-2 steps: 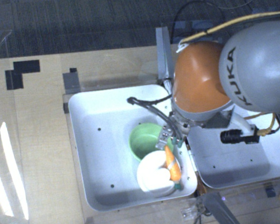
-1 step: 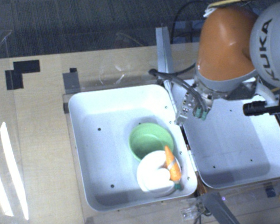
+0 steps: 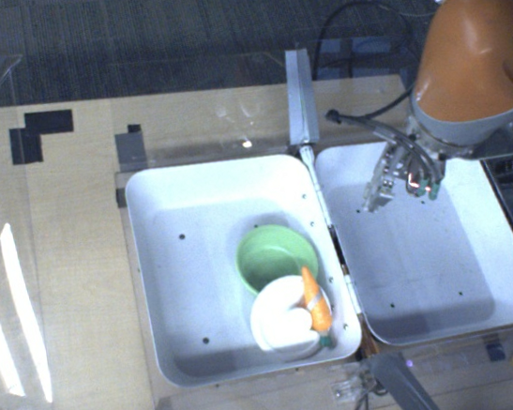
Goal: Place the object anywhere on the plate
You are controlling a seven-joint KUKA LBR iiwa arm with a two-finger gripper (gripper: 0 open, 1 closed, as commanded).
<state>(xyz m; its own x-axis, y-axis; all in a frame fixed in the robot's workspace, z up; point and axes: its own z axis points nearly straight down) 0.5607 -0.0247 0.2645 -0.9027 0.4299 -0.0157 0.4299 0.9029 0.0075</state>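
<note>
A small orange carrot-like object (image 3: 316, 302) lies on the right edge of a white plate (image 3: 280, 317) in the left bin (image 3: 183, 285), near that bin's front right corner. A green bowl (image 3: 273, 252) sits just behind the plate, partly overlapped by it. My gripper (image 3: 394, 185) hangs over the back of the right bin (image 3: 453, 257), well to the right of the plate and apart from the object. Nothing shows between its fingers.
A metal divider post (image 3: 297, 99) stands behind the seam between the two bins. Black cables (image 3: 345, 26) run behind the right bin. The wooden bench top (image 3: 49, 276) stretches to the left.
</note>
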